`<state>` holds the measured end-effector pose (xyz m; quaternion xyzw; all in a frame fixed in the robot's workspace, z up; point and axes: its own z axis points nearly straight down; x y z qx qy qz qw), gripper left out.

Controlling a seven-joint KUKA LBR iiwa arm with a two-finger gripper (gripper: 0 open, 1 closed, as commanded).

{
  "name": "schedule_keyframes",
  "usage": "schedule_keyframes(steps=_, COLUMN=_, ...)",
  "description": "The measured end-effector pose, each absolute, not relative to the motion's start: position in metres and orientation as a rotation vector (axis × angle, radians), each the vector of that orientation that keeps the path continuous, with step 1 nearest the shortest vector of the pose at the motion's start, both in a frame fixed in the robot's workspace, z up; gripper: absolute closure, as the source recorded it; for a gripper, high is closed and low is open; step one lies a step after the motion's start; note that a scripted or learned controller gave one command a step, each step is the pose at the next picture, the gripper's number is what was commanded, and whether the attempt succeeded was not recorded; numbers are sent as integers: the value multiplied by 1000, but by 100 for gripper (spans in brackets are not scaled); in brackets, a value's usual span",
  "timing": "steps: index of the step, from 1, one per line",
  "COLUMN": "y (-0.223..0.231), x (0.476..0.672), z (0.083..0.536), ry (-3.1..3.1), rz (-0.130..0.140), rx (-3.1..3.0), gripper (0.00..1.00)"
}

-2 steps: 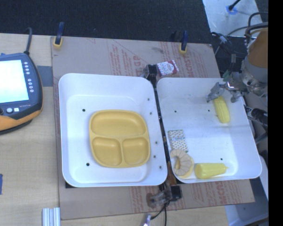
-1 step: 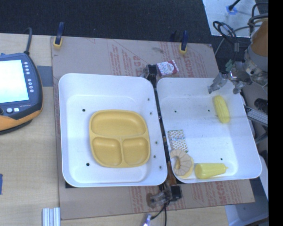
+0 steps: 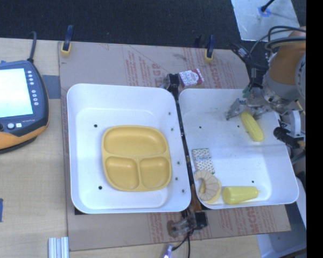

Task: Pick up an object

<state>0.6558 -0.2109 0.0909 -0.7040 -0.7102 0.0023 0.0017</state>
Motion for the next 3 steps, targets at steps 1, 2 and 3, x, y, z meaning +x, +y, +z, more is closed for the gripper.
schedule_keyframes(steps=1, y=-211, x=657, z=103, ry=-2233, rz=7, rx=-2207, gripper=100)
schedule_keyframes(steps=2, y=-136, x=657, z=182, ry=-2226, rz=-1, rx=-2215, gripper=100)
schedule_keyframes(steps=3, y=-62, x=613, z=216, ry=-2229, rz=5, rx=-2211, gripper=100)
